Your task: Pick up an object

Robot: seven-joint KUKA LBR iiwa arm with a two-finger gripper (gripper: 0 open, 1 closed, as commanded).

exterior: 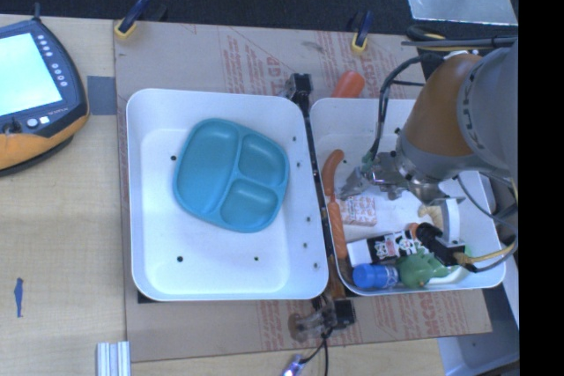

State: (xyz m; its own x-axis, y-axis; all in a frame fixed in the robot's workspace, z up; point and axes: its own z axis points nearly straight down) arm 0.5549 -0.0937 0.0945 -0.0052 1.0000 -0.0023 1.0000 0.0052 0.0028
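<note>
1. Wood-look tabletop (62,260) with a brown cardboard sheet (220,57) laid over the middle, clamped at the far edge by a couple of blue and yellow clips (130,18). Dark floor behind it.
2. Left white bin (145,189) takes up the centre of the view. It holds a teal divided plate (232,175), three compartments, lying flat and a bit toward the far half of the bin.
3. Right white bin (344,123) sits just beside the left one, walls nearly touching. It's the cluttered one.
4. Grey arm (480,114) with its orange band (441,106) comes in from the right and hangs over the right bin, covering a good chunk of it.
5. Teach pendant (35,92), orange and grey with a bright screen, lies at the left edge of the tabletop, well apart from the bins.
6. Pincer (374,176) is down low over the middle of the right bin, right above the pile. Can't tell how it's set or whether it has anything, too much metal and cable in the way.
7. Stuff to grab, all in the right bin: a long orange-brown sausage-shaped thing (330,176) along the left wall, a white and red packet (359,209) just beside it, a black box (384,246) nearer the front, a green toy (421,267) and a blue bottle (374,276) at the front wall, touching each other.
8. Small orange object (349,84) on the cardboard just past the right bin's far wall.
</note>
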